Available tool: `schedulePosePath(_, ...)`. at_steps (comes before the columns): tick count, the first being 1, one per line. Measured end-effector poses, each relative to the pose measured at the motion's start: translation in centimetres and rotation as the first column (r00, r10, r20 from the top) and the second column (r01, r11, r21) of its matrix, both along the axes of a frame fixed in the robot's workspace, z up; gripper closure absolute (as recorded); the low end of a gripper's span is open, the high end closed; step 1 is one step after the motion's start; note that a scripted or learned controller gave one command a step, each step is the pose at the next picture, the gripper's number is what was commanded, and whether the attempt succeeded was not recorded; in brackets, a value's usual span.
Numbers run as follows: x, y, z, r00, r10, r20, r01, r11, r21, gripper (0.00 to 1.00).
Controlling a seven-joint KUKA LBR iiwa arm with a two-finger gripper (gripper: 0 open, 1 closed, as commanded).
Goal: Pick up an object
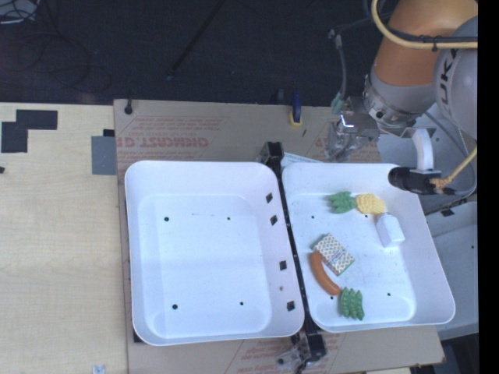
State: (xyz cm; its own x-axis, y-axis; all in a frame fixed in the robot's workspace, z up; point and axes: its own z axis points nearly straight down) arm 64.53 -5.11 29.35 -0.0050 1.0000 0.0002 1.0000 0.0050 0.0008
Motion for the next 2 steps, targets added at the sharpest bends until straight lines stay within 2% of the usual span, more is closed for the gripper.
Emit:
schedulePosePath(1,-7.7,-0.5,0.4,1.000,-0.008,-0.008,0.008,1.000,0.001,1.00)
schedulePosePath(2,-2.2,7.8,1.7,1.000,0.003,0.001,-0.003,1.000,0.001,1.00)
